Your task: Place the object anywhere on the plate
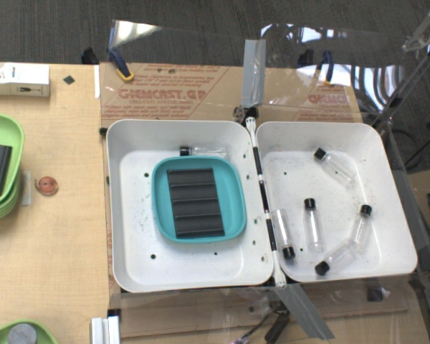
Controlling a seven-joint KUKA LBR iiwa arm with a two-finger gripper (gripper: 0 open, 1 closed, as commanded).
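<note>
Vials (312, 224), clear with black caps, lie scattered beside teal plate (163, 208)

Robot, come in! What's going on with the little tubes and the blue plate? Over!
Teal plate in left bin, dark ridged insert on it. One vial beside plate. Five vials in right bin.

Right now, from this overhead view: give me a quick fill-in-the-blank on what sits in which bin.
1. The teal plate sits in the ____ bin.
2. The black ridged insert lies on the ____.
3. Most clear vials, such as the one with its black cap, lie in the ____ bin.
4. One vial lies in the left bin, touching no part of the ____.

Missing: left; plate; right; plate
</note>
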